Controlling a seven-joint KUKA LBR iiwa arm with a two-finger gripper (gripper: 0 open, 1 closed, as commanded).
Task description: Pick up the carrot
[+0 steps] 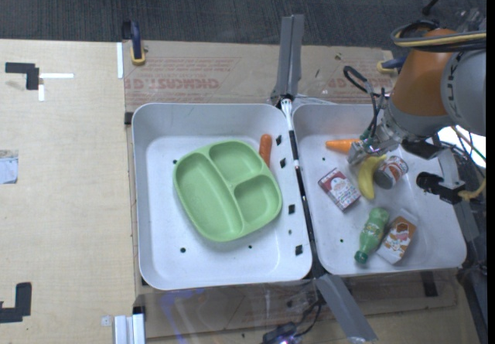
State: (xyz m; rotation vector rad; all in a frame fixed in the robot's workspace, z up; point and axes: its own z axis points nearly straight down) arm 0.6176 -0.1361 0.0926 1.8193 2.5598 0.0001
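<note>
Green divided plate (227, 192) fills the left bin (147, 203), an orange sausage-like piece (266, 148) at its upper right edge. Right of the plate, in the other bin (325, 253), lies the carrot (341, 146): light, stiff, smooth, best pinched mid-body. The claw (363, 151) sits at its thick end; whether it's spread, I can't tell.
</note>
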